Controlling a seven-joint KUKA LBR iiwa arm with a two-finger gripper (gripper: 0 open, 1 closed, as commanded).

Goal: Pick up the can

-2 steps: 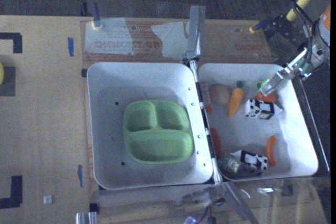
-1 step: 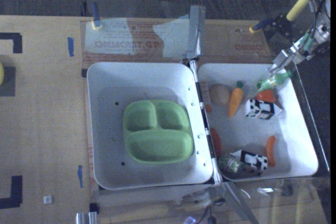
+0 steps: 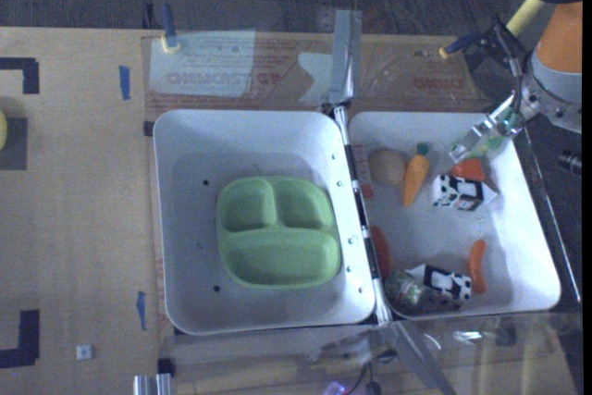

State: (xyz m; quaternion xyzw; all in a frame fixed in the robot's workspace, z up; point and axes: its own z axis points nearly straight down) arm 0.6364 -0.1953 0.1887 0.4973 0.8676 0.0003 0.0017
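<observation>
Now can (image 3: 404, 290) well below tool (image 3: 474, 143)

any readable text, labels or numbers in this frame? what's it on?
None legible.
Clear sheet behind the bins: a line of print, too blurred to read.
Cardboard behind the right bin: print, also too blurred.
Cow-patterned cartons: no readable label.
</observation>
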